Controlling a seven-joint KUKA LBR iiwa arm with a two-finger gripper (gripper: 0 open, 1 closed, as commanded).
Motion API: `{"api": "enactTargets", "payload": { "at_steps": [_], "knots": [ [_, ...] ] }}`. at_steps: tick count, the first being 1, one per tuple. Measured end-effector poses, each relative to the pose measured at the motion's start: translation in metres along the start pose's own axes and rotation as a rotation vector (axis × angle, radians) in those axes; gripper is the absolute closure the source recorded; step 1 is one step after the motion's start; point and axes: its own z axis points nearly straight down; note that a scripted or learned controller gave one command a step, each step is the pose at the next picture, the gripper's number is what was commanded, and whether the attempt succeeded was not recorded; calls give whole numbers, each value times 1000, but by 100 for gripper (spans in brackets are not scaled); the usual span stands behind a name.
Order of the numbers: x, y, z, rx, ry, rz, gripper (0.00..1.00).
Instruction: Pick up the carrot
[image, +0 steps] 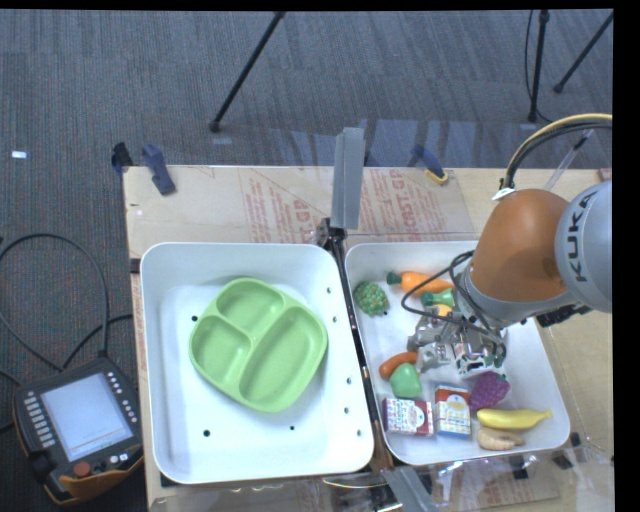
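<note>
Hovering in the right bin (556, 398), the gripper (455, 345) sits near the carrot (398, 363), lower left. Finger spread cannot be told; nothing visibly held.

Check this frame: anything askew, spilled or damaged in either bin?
Nothing stands out. The green plate lies flat, at an angle, in the left bin. The carrot, banana and two small cartons lie loose but inside the right bin, under the gripper.
</note>
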Motion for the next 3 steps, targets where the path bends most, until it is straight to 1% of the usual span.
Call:
{"api": "enactTargets", "payload": {
  "at_steps": [1,2,3],
  "knots": [
    [0,0,1,0,1,0,0],
    [-28,-7,0,-1,-1,-169,0],
    [-29,-5,-11,-2,-4,-170,100]
  ]
}}
